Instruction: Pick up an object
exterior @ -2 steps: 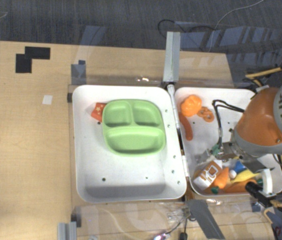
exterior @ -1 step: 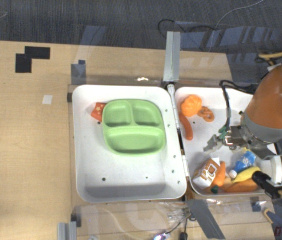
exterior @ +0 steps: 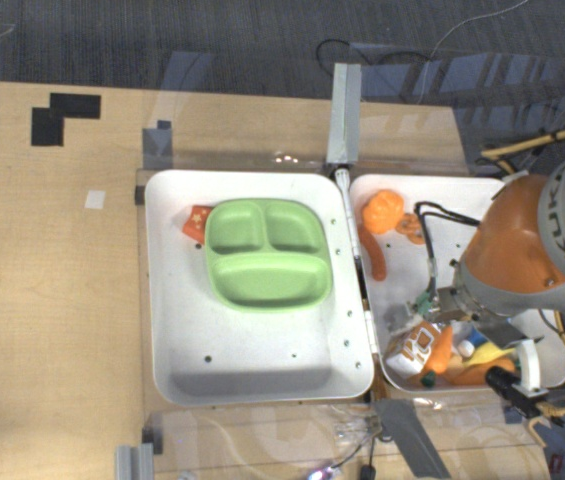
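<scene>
Green divided tray (exterior: 266,253) sits in left bin (exterior: 177,298); end effector (exterior: 432,313) low over right bin's (exterior: 482,193) clutter, grip state can't tell.

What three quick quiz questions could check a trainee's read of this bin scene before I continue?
1. True or false: the green divided tray lies in the right bin.
2. Which bin does the arm reach over? A) left bin B) right bin
3. What colour is the round object near the right bin's far left corner?

Key: 1. False, it lies in the left bin. 2. B. 3. Orange.
</scene>
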You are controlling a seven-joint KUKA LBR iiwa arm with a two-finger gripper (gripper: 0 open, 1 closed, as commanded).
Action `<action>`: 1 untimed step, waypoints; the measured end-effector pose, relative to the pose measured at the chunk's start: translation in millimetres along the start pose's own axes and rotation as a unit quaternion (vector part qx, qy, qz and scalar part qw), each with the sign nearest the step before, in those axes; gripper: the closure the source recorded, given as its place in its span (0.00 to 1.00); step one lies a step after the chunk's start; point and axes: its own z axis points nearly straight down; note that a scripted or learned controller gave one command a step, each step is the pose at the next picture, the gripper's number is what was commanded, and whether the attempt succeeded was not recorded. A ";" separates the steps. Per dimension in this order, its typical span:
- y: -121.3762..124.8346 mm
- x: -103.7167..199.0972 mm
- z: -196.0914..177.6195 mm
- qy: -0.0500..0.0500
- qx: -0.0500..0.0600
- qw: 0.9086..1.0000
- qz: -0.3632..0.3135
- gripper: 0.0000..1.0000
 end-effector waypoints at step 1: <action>4.2 0.8 -12.5 0.000 -0.005 1.000 -0.001 1.00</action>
